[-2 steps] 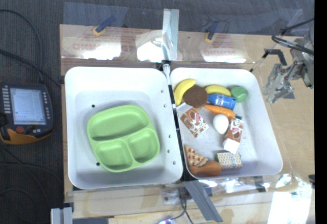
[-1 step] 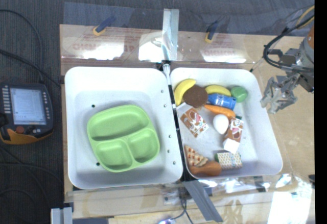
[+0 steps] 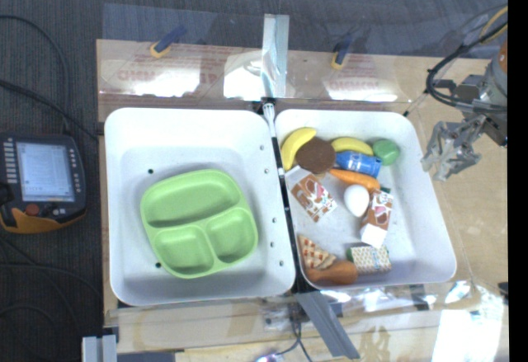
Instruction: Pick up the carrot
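The carrot (image 3: 356, 178) is a small orange stick lying across the middle of the right bin (image 3: 429, 220). It sits just below a blue can (image 3: 359, 162) and just above a white egg (image 3: 356, 201). My gripper (image 3: 450, 156) hangs outside the right bin, beyond its upper right rim and over the bare bench. It is roughly a hand's width to the right of the carrot. Its fingers stand apart with nothing between them.
The right bin also holds two yellow bananas (image 3: 295, 144), a brown disc (image 3: 315, 156), a green item (image 3: 385, 152), a printed packet (image 3: 313, 195), a pizza slice (image 3: 312, 253) and a sausage (image 3: 334, 274). In the left bin (image 3: 124, 187) lies a green divided plate (image 3: 198, 223).
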Robot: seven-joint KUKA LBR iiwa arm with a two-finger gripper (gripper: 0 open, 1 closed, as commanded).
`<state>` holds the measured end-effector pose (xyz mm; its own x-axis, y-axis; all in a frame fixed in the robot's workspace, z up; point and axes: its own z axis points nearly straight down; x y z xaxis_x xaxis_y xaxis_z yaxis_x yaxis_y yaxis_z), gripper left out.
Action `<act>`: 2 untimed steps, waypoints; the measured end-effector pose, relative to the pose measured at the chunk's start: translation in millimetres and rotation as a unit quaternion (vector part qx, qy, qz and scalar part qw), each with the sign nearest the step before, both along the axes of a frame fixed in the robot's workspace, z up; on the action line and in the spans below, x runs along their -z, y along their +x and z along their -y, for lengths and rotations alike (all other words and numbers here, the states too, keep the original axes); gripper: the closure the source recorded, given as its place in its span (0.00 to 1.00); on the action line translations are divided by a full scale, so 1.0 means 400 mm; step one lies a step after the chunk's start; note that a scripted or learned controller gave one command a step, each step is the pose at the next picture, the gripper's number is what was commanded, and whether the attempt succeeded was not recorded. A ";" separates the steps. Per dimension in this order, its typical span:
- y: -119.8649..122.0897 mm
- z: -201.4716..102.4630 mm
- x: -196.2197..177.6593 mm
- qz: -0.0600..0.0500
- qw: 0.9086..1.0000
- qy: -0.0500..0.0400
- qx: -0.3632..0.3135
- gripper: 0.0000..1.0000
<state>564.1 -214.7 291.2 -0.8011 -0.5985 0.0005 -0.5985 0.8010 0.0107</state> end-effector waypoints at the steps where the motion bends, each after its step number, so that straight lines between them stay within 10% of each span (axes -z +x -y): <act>1: -0.018 0.021 -0.194 0.005 0.986 -0.002 -0.165 1.00; 2: -0.002 0.018 -0.141 0.003 0.961 0.001 -0.276 1.00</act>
<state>563.5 -221.7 347.5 -0.3617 -0.9323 -0.0044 -0.9323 0.3617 0.0080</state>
